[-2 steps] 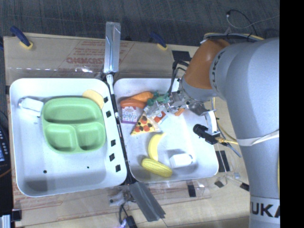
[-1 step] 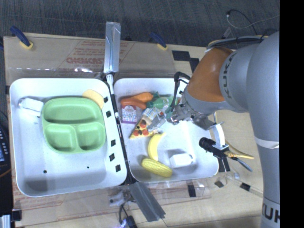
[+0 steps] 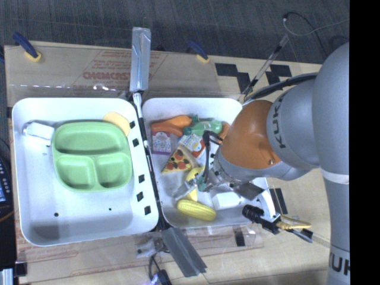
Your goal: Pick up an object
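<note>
The right bin (image 3: 228, 104) holds a pile of toy food. An orange carrot (image 3: 172, 125) lies at the back, with a small pink carton (image 3: 161, 141) beside it and a pizza slice (image 3: 178, 160) in the middle. A yellow corn cob (image 3: 196, 209) rests at the front. My gripper (image 3: 200, 184) is low in this bin, just right of the pizza slice and above the corn, over a small yellow piece (image 3: 192, 175). The orange wrist band (image 3: 252, 141) hides much of the bin's right half.
The left bin (image 3: 35, 212) holds a green divided tray (image 3: 92, 154), a yellow piece (image 3: 117, 122) at its back right corner and a white item (image 3: 38, 130) at the far left. A green item (image 3: 205, 126) and a white block (image 3: 225, 200) also lie in the right bin.
</note>
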